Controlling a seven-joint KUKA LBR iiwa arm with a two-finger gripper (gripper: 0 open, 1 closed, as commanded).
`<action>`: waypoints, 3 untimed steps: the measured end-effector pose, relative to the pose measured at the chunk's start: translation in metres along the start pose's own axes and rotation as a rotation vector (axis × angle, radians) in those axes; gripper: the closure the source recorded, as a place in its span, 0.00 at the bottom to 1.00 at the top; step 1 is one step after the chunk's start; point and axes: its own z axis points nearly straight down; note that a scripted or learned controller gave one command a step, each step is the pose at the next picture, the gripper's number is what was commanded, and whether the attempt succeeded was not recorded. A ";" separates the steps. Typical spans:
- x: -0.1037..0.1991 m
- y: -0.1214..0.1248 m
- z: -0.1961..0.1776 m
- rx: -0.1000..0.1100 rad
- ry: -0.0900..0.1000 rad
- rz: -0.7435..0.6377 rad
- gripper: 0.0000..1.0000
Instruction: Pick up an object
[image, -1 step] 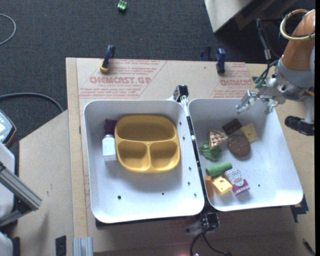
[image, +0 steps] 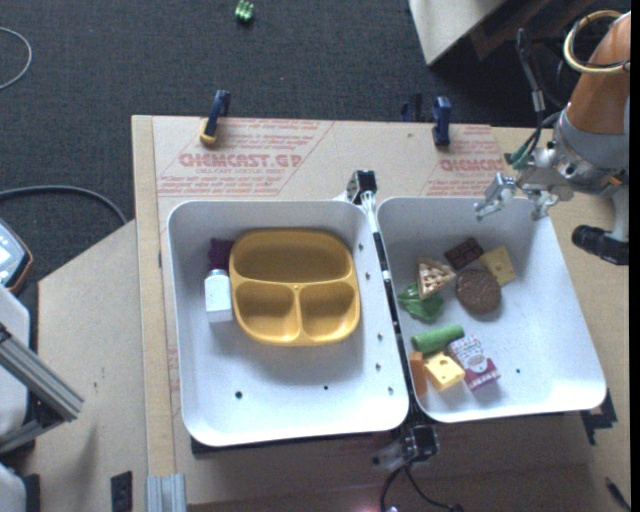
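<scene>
The grey arm with its orange band is reaching in from the upper right, its two-finger gripper hanging over the far rim of the right shallow white bin. Its fingers are standing spread apart with nothing between them. The objects are lying well apart from it in that bin: a green cucumber-shaped toy with its long axis running left-low to right-high, a round brown cookie, a dark chocolate square, a pale yellow cracker, a wedge-shaped slice that is probably pizza, and a red-and-white carton. A yellow divided plastic plate is sitting in the left white bin.
</scene>
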 end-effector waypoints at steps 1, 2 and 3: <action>0.000 -0.003 0.043 0.005 0.001 0.000 0.00; 0.002 -0.006 0.100 -0.005 -0.004 -0.002 0.00; 0.003 -0.006 0.103 -0.002 -0.002 -0.002 0.00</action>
